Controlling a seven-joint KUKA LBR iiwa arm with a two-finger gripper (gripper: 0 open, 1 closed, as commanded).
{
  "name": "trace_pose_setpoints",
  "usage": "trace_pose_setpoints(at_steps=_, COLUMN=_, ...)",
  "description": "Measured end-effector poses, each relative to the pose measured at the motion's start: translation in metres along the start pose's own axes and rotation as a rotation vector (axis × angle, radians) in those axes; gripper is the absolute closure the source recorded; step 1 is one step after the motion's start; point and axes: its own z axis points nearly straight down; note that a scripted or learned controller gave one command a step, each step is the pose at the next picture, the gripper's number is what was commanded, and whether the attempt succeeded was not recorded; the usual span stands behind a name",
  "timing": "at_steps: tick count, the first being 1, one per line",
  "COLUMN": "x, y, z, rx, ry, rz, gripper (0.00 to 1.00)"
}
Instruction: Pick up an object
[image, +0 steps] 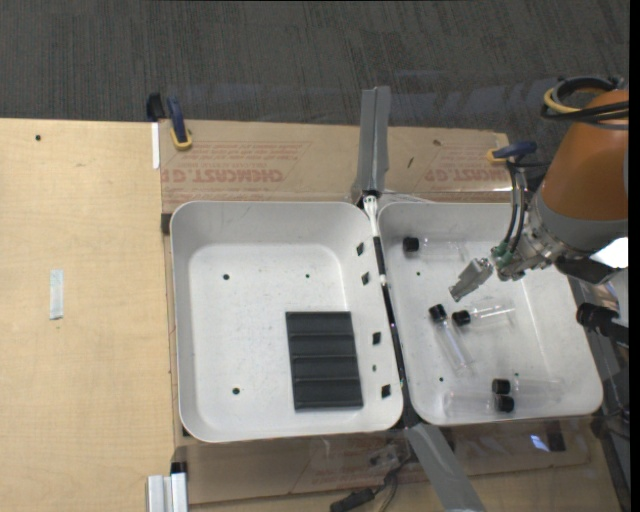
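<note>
Camera view: over the right bin, the end effector hovers, its grip state impossible to tell, above scattered clear vials with black caps, which look slippery and could roll from a slightly misjudged grasp.

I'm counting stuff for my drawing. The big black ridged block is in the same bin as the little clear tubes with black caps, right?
Not quite. The camera view shows the black ridged block lying in the left bin; the clear tubes with black caps lie in the right bin, where the gripper hovers.
</note>
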Motion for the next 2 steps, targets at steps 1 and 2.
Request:
trace_pose_setpoints(at_steps=1, x=-0.043, y=-0.069, z=0.051, rx=0.000, ry=0.001, rz=0.040, gripper=0.00)
trace_pose_setpoints(at_steps=2, x=-0.048, y=0.017, z=0.029, rx=-0.002, ry=0.000, rz=-0.071, gripper=0.00)
